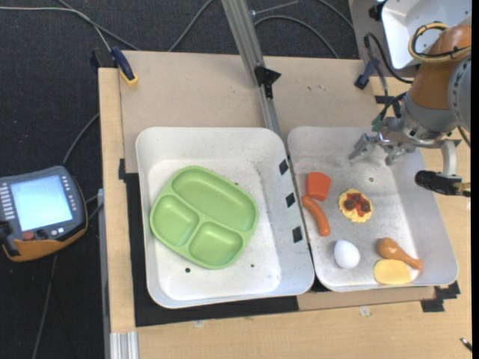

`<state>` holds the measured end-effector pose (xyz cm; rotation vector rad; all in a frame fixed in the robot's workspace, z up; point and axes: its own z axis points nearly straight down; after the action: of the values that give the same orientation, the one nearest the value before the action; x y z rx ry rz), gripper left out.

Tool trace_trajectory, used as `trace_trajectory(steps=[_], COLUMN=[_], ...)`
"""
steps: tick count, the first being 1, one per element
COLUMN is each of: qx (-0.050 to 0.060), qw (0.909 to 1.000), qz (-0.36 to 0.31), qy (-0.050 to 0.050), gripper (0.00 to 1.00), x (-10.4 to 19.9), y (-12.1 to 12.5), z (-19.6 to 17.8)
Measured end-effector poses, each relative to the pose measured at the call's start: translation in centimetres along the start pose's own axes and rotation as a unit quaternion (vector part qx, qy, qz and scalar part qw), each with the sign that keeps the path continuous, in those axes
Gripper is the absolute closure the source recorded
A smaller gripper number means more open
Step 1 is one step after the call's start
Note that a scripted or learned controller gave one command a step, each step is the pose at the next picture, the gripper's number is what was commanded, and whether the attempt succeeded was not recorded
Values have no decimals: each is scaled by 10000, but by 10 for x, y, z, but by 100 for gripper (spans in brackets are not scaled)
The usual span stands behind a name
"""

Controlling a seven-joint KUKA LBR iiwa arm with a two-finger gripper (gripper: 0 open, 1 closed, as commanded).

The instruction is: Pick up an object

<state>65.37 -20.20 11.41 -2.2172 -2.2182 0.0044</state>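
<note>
Dark carpet and loose cables surround the tabletop (pixel 187 88), a pale brown board filling the middle of the frame, with a teach pendant (pixel 37 212) lying off its left edge on the floor.

On the left half of the tabletop sits the left bin (pixel 150 144), and in it a green divided plate (pixel 203 215) lies flat, its three compartments bare. It looks like a drop-off spot, kept apart from the clutter so a picked item has somewhere to go.

Right of centre, the right bin (pixel 299 140) holds the candidates for picking, spread out in its lower half so each can be reached alone: a red block (pixel 318 185) with an orange sausage (pixel 316 215) just below it, a small pizza piece (pixel 355 205) to their right, a white egg (pixel 346 253) lower down, and a drumstick (pixel 398 253) above a yellow lemon-like piece (pixel 392 273) at the lower right corner. None touches the gripper.

At the upper right of the frame the arm (pixel 438 81) comes in, its orange band above the wrist, and points down over the bin's upper part. The gripper (pixel 380 146) hangs with its fingers spread, nothing between them, over bare bin floor well above the pizza piece. I would judge the pick not yet begun.
</note>
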Motion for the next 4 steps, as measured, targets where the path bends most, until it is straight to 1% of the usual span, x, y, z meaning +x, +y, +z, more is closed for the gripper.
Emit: trace_trajectory(steps=[1, 2, 3, 4], qx=[-9, -36, -57, -64], qw=[10000, 10000, 10000, 10000], qz=[-6, -11, -6, 0], qy=[-4, -15, -15, -20], gripper=[0, 100, 100, 100], x=[1, 1, 11, 6], y=[0, 2, 0, -1], z=[30, 16, -36, -82])
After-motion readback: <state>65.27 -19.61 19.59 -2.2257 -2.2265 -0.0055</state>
